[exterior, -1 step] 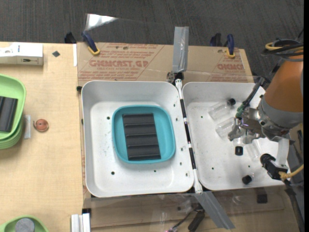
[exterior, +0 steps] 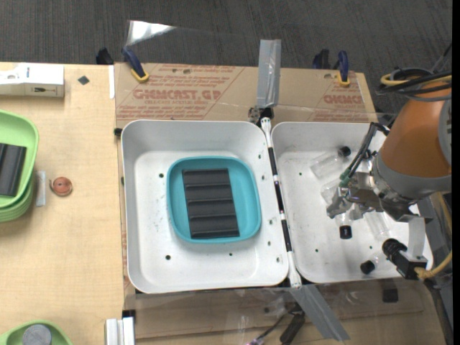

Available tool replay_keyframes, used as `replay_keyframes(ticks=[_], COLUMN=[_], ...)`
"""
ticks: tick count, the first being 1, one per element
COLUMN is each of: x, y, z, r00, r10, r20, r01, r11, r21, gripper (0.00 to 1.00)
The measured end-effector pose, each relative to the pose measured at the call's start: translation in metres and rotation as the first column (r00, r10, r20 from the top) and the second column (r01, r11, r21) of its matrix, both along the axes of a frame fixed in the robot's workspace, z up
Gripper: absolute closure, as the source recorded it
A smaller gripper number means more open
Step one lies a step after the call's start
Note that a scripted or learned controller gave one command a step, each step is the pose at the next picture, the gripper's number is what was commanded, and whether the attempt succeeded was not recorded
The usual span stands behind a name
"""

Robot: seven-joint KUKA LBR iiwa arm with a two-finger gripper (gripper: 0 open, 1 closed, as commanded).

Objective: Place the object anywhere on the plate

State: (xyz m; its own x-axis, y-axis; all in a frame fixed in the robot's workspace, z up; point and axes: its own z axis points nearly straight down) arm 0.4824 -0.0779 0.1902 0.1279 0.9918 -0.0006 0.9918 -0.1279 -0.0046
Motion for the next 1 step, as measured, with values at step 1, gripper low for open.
replay_keyframes(ticks=[1], x=[-0.0051], y=[0.0827], z=[-0.0001], r00=[0.993], r10=[0.116], r20=[0.000], r01=[-0.116], r11=[0.993], r21=[0.000], gripper=[1.00])
